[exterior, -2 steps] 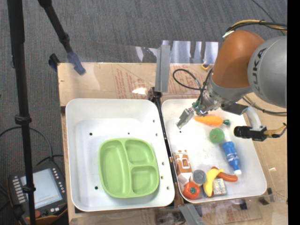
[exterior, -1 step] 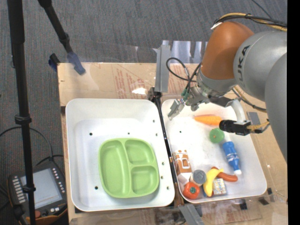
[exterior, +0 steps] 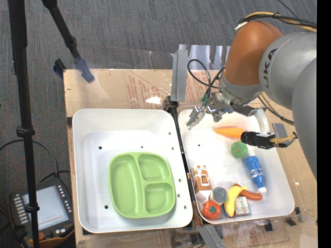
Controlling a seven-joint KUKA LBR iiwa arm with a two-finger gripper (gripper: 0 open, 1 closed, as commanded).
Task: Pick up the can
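Two white bins (exterior: 85, 138) on cardboard-topped bench (exterior: 119, 84); grey carpet (exterior: 129, 19).

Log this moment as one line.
tool: above right bin's far-left corner, nothing held | can: near edge, beside tomato and banana | plate: left bin

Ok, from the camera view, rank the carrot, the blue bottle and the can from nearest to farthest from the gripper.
Measured from the gripper, at the right bin's far left corner:
1. Carrot, just right of it near the far wall.
2. Blue bottle, mid-bin, toward the right side.
3. Can, at the near edge among the toy food.
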